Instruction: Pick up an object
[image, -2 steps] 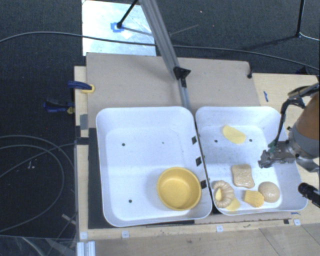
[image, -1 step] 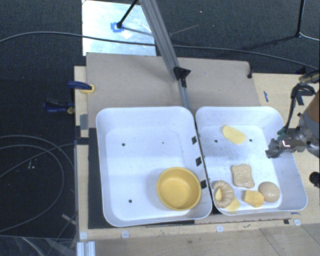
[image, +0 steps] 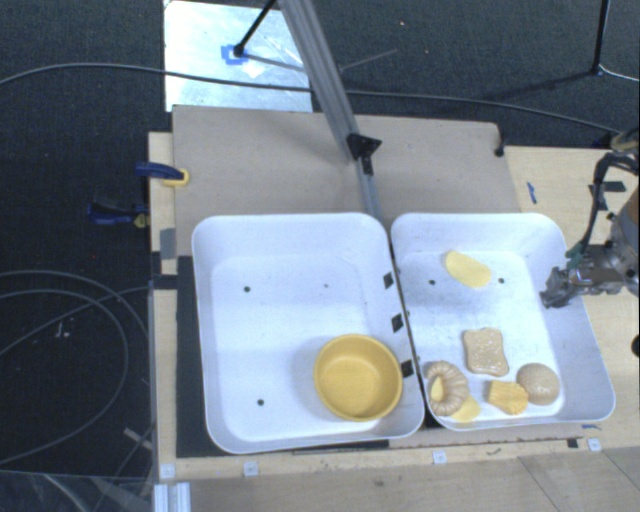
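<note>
The right bin (image: 530, 232) holds several food pieces: a pale yellow oval (image: 467, 268) near its back, a tan toast slice (image: 485, 351), a ring-shaped pastry (image: 446, 381), a small yellow piece (image: 467, 409), an orange-yellow chunk (image: 508, 397) and a round tan bun (image: 539, 383) along the front. A yellow bowl (image: 358, 376) sits upright at the front right of the left bin (image: 240, 300). My gripper (image: 560, 288) hangs over the right bin's right rim, well right of the oval and behind the bun. Nothing shows in it.
A grey pole (image: 330, 80) slants from the top down to the gap between the bins. Blue and yellow clamps (image: 160, 175) grip the bench's left edge. Cables lie on the dark floor at left.
</note>
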